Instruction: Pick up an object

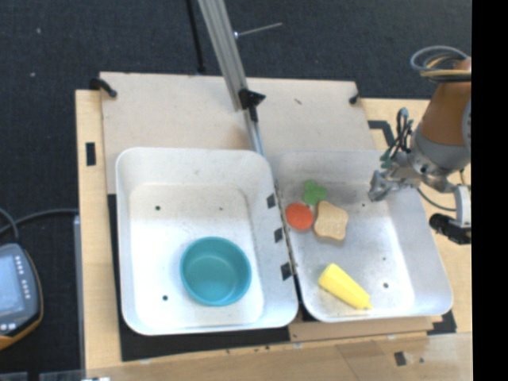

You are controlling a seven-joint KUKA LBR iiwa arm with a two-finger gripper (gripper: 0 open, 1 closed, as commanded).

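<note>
1. Yellow corn-like piece sits lowest in the right bin, near its front edge, lying at a slant.
2. Teal bowl sits upright in the left bin, toward its front, apart from everything else.
3. Both white bins sit side by side on the counter, inner rims touching or nearly so.
4. Mid right bin, left side: tan bread-like piece, red round piece just beside it on the left, green piece just behind both. All three are clustered tight; can't tell which ones actually touch.
5. My gripper hangs over the back right part of the right bin, well apart from the corn piece and near but clear of the cluster, off to its right.
6. Gripper state: can't tell from this angle, tip too small and dark. Nothing visible in it.
7. My arm comes in from the right, orange band above the wrist.
8. Grey metal pole slants up from the back of the counter between the bins.
</note>
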